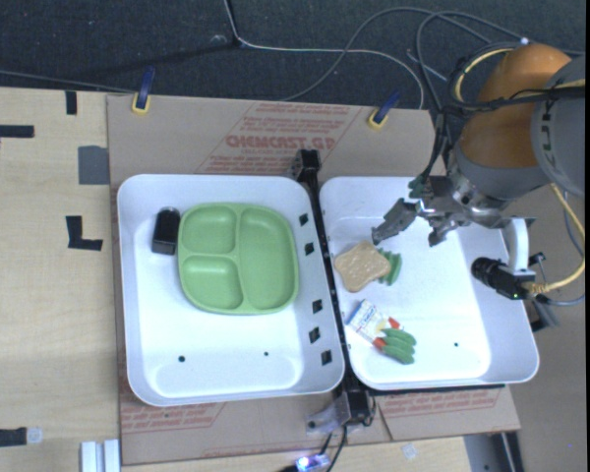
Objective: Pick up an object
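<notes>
In the right bin (472,362) lie a slice of tan toast (360,265) resting on a green leafy piece (390,266), a small white packet (362,316), and a green pea pod with a red bit (395,343). My gripper (413,224) hangs above the bin's upper middle, just right of and above the toast, fingers spread open with nothing between them. One dark finger (389,226) points down-left toward the toast.
The left bin (152,362) holds a green divided plate (239,258) and a small black block (165,231) at its left. A black clip divider (317,264) runs between the bins. Cables trail over the dark mat behind.
</notes>
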Tool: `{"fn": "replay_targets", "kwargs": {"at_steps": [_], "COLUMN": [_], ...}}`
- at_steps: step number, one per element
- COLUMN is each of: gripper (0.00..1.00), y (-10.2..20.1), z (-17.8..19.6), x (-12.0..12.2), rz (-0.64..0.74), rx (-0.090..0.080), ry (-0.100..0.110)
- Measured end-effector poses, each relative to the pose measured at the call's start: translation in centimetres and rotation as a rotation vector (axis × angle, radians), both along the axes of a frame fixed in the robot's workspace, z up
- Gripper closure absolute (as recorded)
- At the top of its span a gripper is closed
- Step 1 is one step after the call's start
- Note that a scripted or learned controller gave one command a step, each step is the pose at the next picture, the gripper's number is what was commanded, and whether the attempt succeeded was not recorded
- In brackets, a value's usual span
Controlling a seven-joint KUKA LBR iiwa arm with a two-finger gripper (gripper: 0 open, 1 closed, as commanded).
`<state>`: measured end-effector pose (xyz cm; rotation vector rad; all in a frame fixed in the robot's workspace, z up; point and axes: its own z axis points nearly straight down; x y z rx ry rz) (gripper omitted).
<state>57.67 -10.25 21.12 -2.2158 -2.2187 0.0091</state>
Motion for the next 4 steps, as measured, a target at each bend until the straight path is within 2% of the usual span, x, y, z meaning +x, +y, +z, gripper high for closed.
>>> {"fn": "replay_targets", "kwargs": {"at_steps": [1,2,3,4], "gripper": [0.00,0.00,1.00,1.00], "y": [-0.2,-0.4,-0.2,-0.7], "z": [-6.4,-10.9,-9.3,-3.2], "x": [0.2,0.3,0.6,1.1], "rz": [0.000,0.000,0.003,0.000], "rx": [0.000,-0.001,0.003,-0.001], "ry": [0.000,-0.002,-0.008,-0.013]}}
